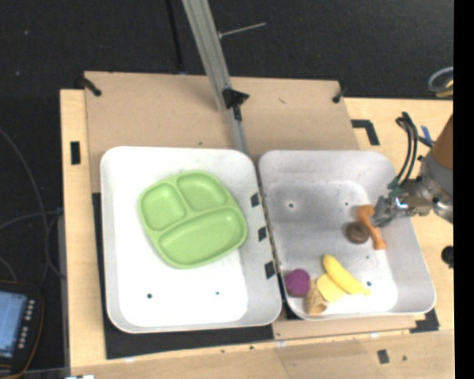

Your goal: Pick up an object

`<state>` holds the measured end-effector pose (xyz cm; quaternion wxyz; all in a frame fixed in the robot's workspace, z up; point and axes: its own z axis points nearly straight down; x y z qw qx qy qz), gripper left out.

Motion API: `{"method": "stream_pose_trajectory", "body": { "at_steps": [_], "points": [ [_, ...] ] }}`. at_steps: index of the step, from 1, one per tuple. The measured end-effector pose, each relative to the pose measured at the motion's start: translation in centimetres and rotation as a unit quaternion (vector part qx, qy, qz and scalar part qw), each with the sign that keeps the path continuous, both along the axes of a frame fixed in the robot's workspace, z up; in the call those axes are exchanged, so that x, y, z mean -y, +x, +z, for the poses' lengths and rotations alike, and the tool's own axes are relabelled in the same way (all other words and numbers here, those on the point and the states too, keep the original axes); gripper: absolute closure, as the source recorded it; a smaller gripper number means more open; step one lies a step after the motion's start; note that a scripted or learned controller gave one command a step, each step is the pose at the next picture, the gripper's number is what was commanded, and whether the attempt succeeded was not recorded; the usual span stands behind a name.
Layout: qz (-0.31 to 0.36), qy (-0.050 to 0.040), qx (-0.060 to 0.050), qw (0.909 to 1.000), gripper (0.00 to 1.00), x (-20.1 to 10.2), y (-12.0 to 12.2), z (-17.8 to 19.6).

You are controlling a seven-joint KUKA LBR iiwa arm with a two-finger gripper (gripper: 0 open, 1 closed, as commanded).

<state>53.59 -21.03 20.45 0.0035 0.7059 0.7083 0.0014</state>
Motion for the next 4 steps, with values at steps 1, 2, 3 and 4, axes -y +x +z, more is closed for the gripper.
{"method": "stream_pose_trajectory", "body": {
  "at_steps": [1,2,3,4],
  "points": [
    [0.000,0.0001,0.000,1.0000,1.00,0.2,0.1,3.2],
    [0.002,0.0013,-0.002,1.0000,1.00,-4.9,0.5,2.3],
    [0.002,0.0022,-0.002,1.0000,1.00,-9.3,0.7,3.1],
    [0.003,0.0025,-0.003,1.0000,1.00,-15.6,1.2,2.9]
  ]
}}
